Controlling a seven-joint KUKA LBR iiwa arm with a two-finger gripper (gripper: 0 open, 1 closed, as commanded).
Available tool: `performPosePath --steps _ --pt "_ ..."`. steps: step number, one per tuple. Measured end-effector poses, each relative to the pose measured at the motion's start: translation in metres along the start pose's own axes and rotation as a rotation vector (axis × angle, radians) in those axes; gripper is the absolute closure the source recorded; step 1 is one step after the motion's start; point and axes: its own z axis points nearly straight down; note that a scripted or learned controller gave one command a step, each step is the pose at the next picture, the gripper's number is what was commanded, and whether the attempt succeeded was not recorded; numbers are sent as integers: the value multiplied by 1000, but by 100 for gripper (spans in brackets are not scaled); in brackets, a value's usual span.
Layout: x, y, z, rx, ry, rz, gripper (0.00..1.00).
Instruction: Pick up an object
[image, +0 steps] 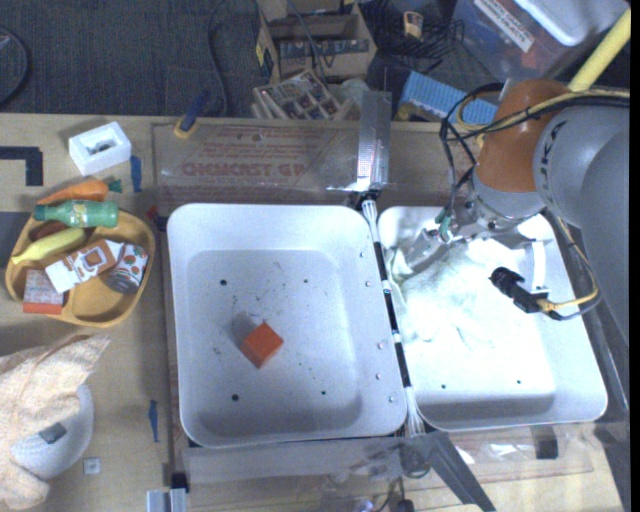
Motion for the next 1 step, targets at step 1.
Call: performPosePath --steps 1 --pt "0 0 0 0 0 0 0"
